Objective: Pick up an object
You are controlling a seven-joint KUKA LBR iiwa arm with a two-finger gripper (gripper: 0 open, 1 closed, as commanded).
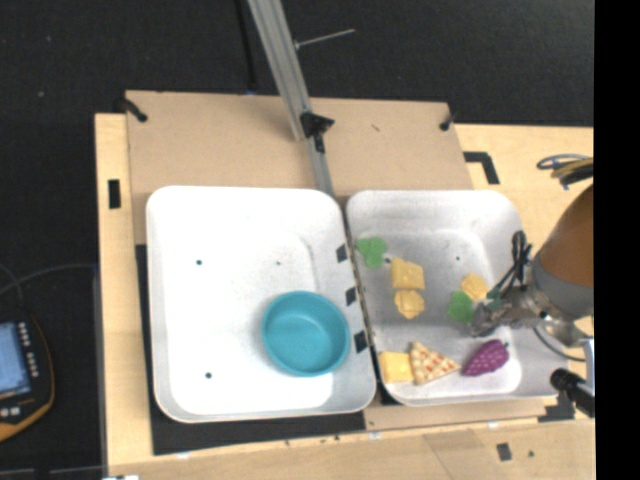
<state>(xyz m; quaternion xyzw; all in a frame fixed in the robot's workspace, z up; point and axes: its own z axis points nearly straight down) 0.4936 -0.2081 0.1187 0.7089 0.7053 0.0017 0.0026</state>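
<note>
The gripper (488,315) hangs low in the right bin (440,208), just beside a green block (460,306) and above a purple toy (486,358); whether it is parted or closed cannot be told. A blue bowl (305,332) sits in the left bin (220,228).

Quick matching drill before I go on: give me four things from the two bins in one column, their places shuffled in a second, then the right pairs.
Things:
1. blue bowl
2. purple toy
3. pizza slice toy
4. green piece by the divider

Places:
A. right bin, near edge, between a yellow block and the purple toy
B. left bin, near right corner
C. right bin, far left, next to the divider
D. right bin, near right corner, just below the gripper

Pairs: 1-B, 2-D, 3-A, 4-C
</note>
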